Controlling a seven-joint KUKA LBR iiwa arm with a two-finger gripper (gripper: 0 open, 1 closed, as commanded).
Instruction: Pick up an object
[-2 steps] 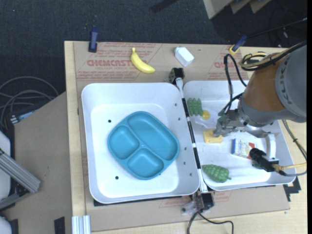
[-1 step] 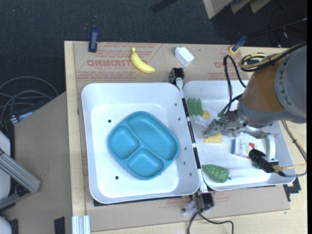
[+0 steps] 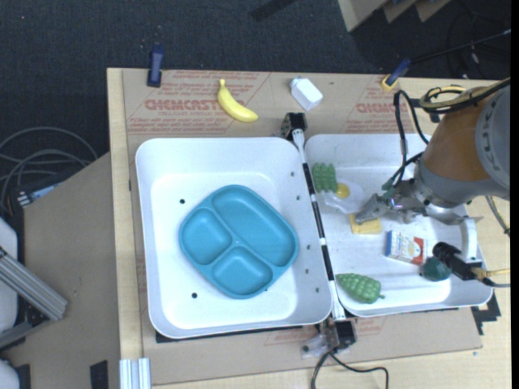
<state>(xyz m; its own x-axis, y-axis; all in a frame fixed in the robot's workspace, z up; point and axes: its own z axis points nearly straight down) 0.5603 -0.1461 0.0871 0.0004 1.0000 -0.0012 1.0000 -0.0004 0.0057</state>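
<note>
My gripper [image 3: 371, 211] hangs low in the right bin [image 3: 357, 148], reaching in from the right below the orange-banded wrist [image 3: 454, 148]. Its tip is just above a small yellow block [image 3: 366, 228]; whether they touch is unclear. A green studded brick [image 3: 324, 177] and a small yellow piece [image 3: 342, 190] lie to its upper left. A white, red and blue carton [image 3: 404, 247], a dark teal object [image 3: 438, 267] and a bumpy green fruit-shaped object [image 3: 359, 287] lie nearer the front.
The left bin [image 3: 162, 177] holds a blue divided plate [image 3: 237, 240]. On the bench behind the bins lie a toy banana [image 3: 235, 104], a white block [image 3: 306, 93] and a blue clip [image 3: 156, 63]. Cables [image 3: 405, 128] trail near the arm.
</note>
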